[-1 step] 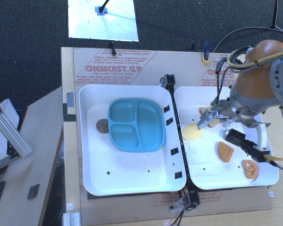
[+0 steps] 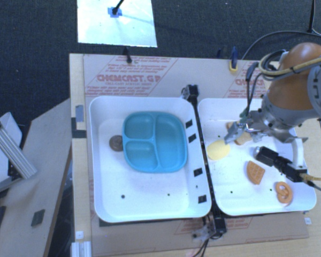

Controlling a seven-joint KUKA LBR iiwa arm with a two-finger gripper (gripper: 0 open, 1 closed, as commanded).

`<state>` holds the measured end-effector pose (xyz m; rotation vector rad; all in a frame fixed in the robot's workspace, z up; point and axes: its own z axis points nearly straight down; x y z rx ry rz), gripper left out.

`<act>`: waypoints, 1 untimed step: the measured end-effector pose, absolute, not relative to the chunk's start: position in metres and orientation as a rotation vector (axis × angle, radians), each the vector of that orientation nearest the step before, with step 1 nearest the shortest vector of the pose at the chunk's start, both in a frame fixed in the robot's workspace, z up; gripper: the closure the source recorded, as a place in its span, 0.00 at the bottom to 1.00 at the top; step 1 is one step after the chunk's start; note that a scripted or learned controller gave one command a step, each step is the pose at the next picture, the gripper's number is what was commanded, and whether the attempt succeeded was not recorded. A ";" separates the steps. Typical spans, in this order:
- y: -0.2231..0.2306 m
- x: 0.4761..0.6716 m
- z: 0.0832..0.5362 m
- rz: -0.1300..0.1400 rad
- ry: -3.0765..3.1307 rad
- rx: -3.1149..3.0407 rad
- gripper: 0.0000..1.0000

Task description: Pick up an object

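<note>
**Gripper low in the right bin, yellow piece just below its fingers**

You see the yellow piece (image 2: 219, 150) lying flat on the floor of the right bin (image 2: 241, 205), just below and a little to the left of the gripper (image 2: 234, 133). It looks close to the fingertips, but nothing sits between them. You cannot tell from this angle whether the fingers are spread or closed; they read as a small grey cluster under the wrist.

Right beside the fingers, on their far side from the yellow piece, a small tan object (image 2: 243, 137) is partly hidden by the gripper body, so you cannot tell whether it touches the fingers.

Further out from the fingers, toward the near right of the same bin, an orange waffle-like piece (image 2: 255, 172) lies flat, and beyond it, near the bin's corner, a pretzel-shaped piece (image 2: 283, 191).

Across the divider from the fingers, the left bin (image 2: 109, 202) holds a blue divided plate (image 2: 153, 142) with three compartments, lying flat near its middle. A small round brownish disc (image 2: 116, 143) lies just beside the plate's far edge from the fingers, touching or nearly so.
</note>
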<state>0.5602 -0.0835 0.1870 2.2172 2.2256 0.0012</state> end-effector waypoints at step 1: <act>-0.085 0.570 0.135 -0.003 2.225 2.221 0.00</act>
